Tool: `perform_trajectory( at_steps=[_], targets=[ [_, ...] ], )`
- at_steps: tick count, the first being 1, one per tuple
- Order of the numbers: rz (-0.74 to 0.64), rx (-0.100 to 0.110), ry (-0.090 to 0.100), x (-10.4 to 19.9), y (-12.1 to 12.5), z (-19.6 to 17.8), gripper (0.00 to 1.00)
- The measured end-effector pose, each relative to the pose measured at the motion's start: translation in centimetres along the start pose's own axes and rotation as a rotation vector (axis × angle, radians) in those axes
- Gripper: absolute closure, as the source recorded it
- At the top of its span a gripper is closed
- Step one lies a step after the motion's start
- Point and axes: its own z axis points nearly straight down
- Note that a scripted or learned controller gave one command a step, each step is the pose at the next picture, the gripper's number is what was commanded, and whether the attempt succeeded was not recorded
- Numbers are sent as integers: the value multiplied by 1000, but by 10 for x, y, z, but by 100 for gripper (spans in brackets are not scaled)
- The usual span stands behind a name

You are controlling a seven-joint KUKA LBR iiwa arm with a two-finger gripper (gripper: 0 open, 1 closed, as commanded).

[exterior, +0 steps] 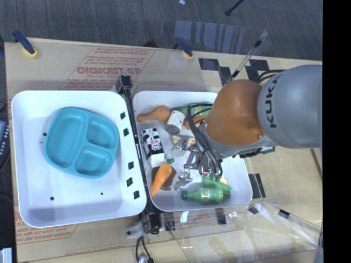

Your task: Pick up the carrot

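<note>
Nearest the camera, a green bottle (207,193) lay on its side along the front wall of the right bin (241,175). Carrot (161,178) lay just left of it, in the bin's front-left corner, orange, tip pointing toward the front wall, close to the divider between the bins. Nothing gripped it.

Arm (274,111) reached in from the right, orange band over the bin's middle. Hand (198,167) hung low inside the right bin, just right of the carrot and just behind the bottle; metal parts cluttered, so could not tell whether it was apart or together.

Behind the hand: a tan drumstick-shaped toy (154,114) near the back wall, and a small black-and-white item (152,139) by the left wall.

Left bin (33,201) held a blue sectioned plate (82,141), lying flat. Both bins sat on the brown counter (66,70).
</note>
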Motion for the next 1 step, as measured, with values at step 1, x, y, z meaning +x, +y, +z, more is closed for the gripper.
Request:
perform_trajectory(
  at_steps=[1],
  targets=[
    [175,-2,-8,33,33,-66,0]
  ],
)
